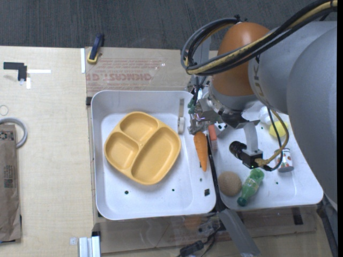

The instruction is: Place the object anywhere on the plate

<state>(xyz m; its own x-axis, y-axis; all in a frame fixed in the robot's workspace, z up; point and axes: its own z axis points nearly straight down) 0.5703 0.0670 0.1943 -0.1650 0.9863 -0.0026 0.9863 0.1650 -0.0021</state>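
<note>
One carrot (201, 150) hanging from the hand (199, 126), fingers closed on its thick top end, long axis near upright, tip pointing down over the left bin's (144, 202) right edge, one yellow three-part plate (142, 147) beside it, one green bottle (250, 184), one brown ball (230, 183) in the right bin (284, 194)

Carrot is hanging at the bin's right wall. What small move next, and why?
Probably shift left toward the plate. The carrot hangs point-down from the claw over the left bin's right edge, clearly right of the plate, so releasing now would miss it.
</note>
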